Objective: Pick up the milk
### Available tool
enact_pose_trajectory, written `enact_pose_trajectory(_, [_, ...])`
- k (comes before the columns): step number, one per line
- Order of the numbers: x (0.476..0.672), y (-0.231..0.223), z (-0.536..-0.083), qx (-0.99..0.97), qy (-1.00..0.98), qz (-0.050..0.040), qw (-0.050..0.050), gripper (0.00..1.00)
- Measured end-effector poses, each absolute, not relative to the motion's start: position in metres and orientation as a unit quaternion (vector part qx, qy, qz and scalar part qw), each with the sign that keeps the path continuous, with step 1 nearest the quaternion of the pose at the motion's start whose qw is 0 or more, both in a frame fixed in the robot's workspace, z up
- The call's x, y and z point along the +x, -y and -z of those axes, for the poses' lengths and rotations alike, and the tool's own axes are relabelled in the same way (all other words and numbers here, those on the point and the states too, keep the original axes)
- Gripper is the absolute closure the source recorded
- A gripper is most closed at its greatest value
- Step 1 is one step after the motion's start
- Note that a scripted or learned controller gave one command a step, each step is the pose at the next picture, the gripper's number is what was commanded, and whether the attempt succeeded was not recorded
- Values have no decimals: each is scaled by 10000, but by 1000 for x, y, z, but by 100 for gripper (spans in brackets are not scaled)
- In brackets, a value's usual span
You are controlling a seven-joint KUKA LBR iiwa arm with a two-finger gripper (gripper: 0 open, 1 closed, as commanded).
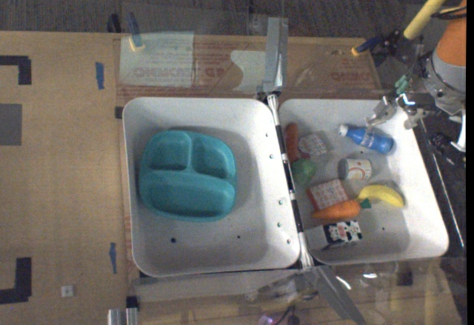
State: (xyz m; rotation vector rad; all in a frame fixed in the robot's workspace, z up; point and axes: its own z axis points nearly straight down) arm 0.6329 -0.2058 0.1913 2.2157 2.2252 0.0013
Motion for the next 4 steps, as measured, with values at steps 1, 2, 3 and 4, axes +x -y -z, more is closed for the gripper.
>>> enact_pose_trajectory(1, [640,167,-114,6074,-7944,-11,34,0])
enact_pose_trajectory(2, [518,103,-89,5709,-8210,-35,75,0])
enact_pose_trajectory(3, [541,166,-296,5751,-8181,-6,25,0])
enact_pose_trajectory(4, [479,193,-178,5942,-8043,-2,3,0])
